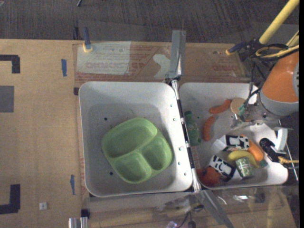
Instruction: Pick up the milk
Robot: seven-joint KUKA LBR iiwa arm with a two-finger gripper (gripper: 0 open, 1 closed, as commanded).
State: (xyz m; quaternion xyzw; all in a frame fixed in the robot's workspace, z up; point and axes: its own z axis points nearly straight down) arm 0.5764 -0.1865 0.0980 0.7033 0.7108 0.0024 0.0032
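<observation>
leftward green tray [137, 149] in bin [90, 103], milk [237, 141] in right bin [199, 96]

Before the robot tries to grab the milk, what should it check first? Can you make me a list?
1. Milk in the right bin: ok. Two black-and-white cartons lie there, one near the middle, one nearer the front.
2. Which carton to pick: cannot tell.
3. Hand above the right bin: ok, it is behind the middle carton.
4. Room around the middle carton: not ok. A banana lies right in front of it.
5. Room around the front carton: not ok. A red fruit and a green cup crowd it.
6. Hand free of other things: cannot tell.
</observation>
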